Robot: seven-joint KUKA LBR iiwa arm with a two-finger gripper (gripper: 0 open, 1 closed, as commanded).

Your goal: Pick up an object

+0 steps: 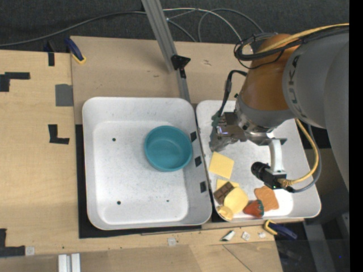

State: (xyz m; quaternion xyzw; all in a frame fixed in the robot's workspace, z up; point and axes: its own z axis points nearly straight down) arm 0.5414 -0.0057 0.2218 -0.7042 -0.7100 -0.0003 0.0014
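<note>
Several small pieces lie in the right bin [303, 208]: nearest the gripper [222, 136], whose grip I cannot tell, a flat yellow square [221, 165] by the left wall, likely light, stiff, thin; pinch across its edges.

Right bin [303, 208] is crowded along its near edge by small items [241, 200]; left bin [102, 152] lies open around the teal bowl [168, 148].

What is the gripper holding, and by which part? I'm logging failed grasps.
Nothing visible: the gripper hangs above the yellow square in the right bin, with no object between its fingers.
</note>
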